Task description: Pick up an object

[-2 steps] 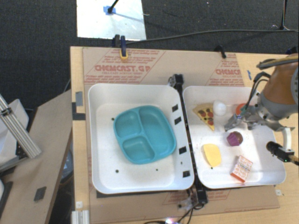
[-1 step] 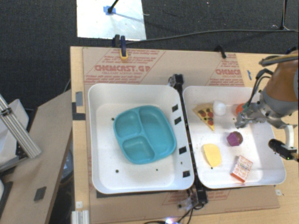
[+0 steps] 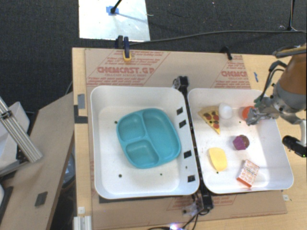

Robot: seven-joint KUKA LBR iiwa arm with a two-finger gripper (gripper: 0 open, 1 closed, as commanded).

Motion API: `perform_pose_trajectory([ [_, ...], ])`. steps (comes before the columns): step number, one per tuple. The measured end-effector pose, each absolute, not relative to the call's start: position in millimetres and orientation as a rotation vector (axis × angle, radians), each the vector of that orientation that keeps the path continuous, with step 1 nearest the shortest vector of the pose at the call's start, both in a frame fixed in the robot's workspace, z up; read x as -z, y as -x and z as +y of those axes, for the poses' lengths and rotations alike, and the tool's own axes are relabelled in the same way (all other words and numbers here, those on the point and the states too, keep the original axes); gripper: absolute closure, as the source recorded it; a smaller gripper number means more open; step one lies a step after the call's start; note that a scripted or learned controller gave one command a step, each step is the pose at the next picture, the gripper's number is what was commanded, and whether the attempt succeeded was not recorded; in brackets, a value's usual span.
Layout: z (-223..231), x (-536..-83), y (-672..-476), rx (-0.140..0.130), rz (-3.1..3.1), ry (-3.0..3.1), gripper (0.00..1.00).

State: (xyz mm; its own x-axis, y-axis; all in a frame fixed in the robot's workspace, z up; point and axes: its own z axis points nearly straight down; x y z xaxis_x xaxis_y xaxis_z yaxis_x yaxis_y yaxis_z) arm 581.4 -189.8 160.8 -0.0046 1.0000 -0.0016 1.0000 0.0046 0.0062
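Plastics in the bins, cardboard beneath, as I see them from the overhead camera.

I see the two white bins (image 3: 103,143) as smooth moulded plastic with a soft sheen, and the teal divided plate (image 3: 148,138) as matt plastic. The pizza slice (image 3: 211,117), yellow piece (image 3: 218,159) and purple piece (image 3: 241,142) look like smooth toy plastic; the white ball (image 3: 225,110) looks glossy. The red-and-white packet (image 3: 247,173) reads as printed paper or foil. The printed sheet (image 3: 144,66) under the bins looks like matt brown cardboard. The gripper (image 3: 259,113) looks like dull grey metal.
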Motion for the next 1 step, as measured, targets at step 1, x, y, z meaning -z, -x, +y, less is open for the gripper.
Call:
perform_pose_trajectory([
  [1, -190.2, -215.4, -583.3, -0.006, 2.222, -2.211, 1.0],
])
